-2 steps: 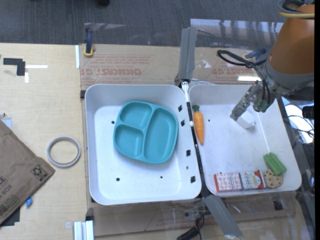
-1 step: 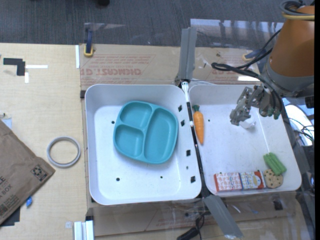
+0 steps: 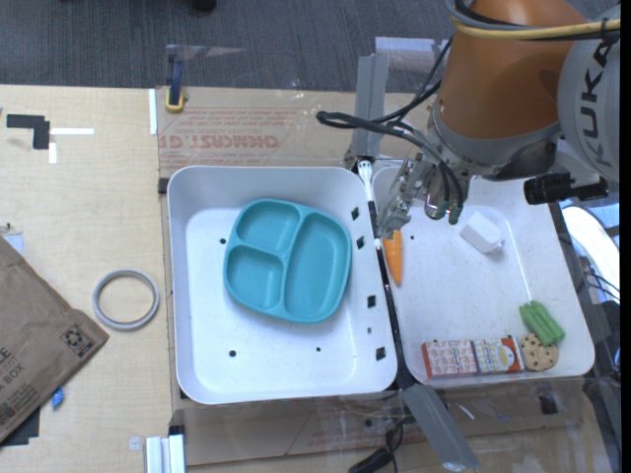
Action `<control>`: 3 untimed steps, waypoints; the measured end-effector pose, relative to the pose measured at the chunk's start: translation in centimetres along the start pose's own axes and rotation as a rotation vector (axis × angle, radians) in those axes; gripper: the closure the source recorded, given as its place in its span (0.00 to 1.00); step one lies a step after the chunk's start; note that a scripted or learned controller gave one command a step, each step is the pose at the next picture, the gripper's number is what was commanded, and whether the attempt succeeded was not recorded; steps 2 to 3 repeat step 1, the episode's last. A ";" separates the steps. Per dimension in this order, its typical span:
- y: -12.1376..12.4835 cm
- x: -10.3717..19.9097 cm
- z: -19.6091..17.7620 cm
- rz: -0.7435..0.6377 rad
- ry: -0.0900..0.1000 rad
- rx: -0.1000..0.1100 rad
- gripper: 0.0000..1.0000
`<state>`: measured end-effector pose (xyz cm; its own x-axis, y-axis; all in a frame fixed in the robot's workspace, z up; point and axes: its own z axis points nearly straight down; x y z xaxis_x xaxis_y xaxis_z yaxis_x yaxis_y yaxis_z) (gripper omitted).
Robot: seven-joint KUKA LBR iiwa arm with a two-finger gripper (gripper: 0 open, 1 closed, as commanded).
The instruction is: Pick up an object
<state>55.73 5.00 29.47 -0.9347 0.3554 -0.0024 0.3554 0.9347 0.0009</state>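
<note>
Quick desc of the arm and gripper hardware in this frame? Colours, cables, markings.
The arm is grey with a large rounded orange band above the wrist, and black lettering "KU" marks the grey shell at the right. Black cables loop off the wrist, and a yellowish one crosses the orange band. The gripper is slim bare metal with thin wiring.

The light wood counter (image 3: 79, 225) holds two white bins side by side, the left bin (image 3: 197, 363) and the right bin (image 3: 493, 294). A tape ring (image 3: 126, 298) lies left of them, near a brown cardboard box (image 3: 30, 343).
</note>
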 end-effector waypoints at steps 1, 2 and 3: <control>-4.9 2.5 3.4 0.223 0.004 0.003 1.00; -4.9 2.5 3.4 0.223 0.004 0.003 1.00; -4.9 2.5 3.4 0.223 0.004 0.003 1.00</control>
